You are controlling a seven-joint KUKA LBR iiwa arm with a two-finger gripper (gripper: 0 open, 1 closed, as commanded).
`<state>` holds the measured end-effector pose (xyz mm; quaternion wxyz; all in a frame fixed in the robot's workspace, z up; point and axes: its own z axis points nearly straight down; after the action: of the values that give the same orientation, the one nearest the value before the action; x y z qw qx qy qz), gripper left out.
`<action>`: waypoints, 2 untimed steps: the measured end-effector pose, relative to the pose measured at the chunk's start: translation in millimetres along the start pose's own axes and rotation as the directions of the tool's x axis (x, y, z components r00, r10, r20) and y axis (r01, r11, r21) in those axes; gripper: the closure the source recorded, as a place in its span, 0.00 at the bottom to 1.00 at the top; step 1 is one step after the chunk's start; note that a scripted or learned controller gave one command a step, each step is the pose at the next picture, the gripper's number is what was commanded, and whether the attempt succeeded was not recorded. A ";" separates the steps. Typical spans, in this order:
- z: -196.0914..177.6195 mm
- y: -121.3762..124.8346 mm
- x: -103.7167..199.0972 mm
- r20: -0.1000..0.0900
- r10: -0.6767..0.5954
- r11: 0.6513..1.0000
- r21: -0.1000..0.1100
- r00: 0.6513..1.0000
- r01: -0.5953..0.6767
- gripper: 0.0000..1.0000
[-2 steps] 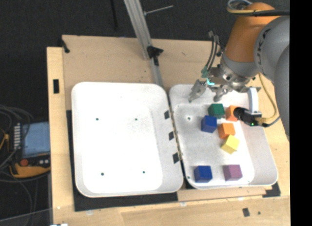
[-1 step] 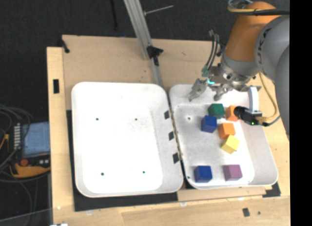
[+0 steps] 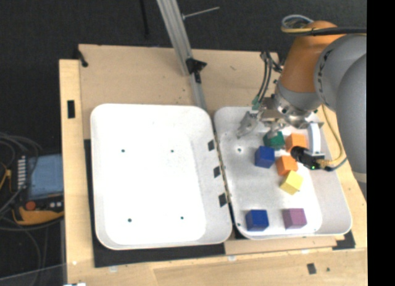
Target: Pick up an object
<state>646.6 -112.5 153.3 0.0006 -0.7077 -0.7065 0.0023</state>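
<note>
My gripper [image 3: 266, 123] hangs over the back part of the right bin [image 3: 327, 217], below the orange wrist band. A green block [image 3: 275, 138] lies just beneath it, partly covered by the gripper body. Close by are a blue block [image 3: 264, 157], an orange block [image 3: 299, 139] and a second orange block [image 3: 286, 165]. A yellow block [image 3: 292, 182] lies a little nearer the front. Another blue block [image 3: 257, 218] and a purple block [image 3: 294, 218] sit near the bin's front rim. Whether anything is held cannot be seen.
The left bin [image 3: 154, 173] sits beside the right one, with small black clips along the shared rims. A slanted metal pole [image 3: 176, 31] rises behind the bins. Cables and a blue box [image 3: 43, 176] lie off the bench at the left.
</note>
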 end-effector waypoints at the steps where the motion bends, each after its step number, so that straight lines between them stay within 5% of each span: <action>1: 52.2 -0.5 -1.4 0.000 0.001 1.000 0.000 1.000 -0.001 0.00; 2: 37.4 1.5 -2.1 -0.001 0.004 1.000 -0.008 1.000 -0.004 1.00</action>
<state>648.0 -114.7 116.0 -0.0020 -0.7093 -0.7049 -0.0010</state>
